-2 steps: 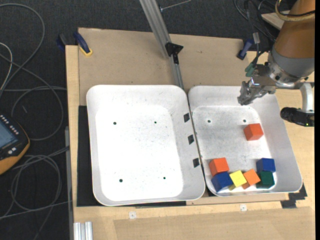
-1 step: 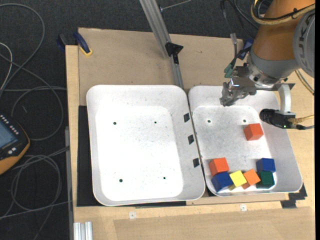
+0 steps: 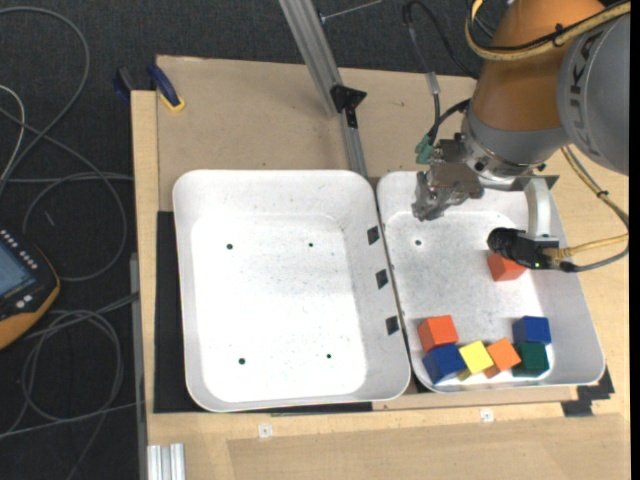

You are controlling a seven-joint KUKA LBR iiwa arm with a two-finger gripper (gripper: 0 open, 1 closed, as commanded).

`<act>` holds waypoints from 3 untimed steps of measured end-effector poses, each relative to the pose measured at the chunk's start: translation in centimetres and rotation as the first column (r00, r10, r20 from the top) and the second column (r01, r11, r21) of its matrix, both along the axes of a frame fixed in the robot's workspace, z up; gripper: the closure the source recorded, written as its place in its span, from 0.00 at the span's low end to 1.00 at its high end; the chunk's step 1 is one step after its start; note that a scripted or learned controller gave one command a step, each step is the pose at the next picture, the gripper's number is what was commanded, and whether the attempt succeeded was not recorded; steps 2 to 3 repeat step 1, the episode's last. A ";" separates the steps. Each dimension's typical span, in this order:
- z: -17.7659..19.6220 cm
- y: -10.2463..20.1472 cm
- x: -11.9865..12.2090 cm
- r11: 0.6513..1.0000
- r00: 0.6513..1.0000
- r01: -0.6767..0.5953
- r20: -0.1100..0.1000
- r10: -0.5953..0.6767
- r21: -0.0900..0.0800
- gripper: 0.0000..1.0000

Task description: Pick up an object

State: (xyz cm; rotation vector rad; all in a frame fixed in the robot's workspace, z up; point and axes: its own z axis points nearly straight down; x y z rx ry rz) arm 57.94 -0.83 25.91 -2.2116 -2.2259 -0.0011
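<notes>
Orange, blue, yellow and green blocks (image 3: 480,353) sit clustered at the near edge of the right bin (image 3: 440,258). I see one more orange-red block (image 3: 506,267) apart, farther back, partly covered by a black fitting (image 3: 512,243). I cannot tell the gripper's (image 3: 432,204) state; it hangs over the bin's far left, well apart from the cluster.

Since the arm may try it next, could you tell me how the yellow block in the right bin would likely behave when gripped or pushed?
The yellow block looks like a small rigid cube, so it should stay stiff and probably light. Its flat faces suggest sliding, not rolling. It sits packed between a blue block and an orange block, so a push would likely shove those neighbours too, and the gripper fingers may find little room.
</notes>
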 end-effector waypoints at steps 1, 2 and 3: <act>-0.5 6.1 -1.0 1.000 1.000 -0.001 -0.001 0.001 0.000 1.00; -0.5 6.1 -1.0 1.000 1.000 -0.001 -0.001 0.001 0.000 1.00; -0.5 6.1 -1.0 1.000 1.000 -0.001 -0.001 0.001 0.000 1.00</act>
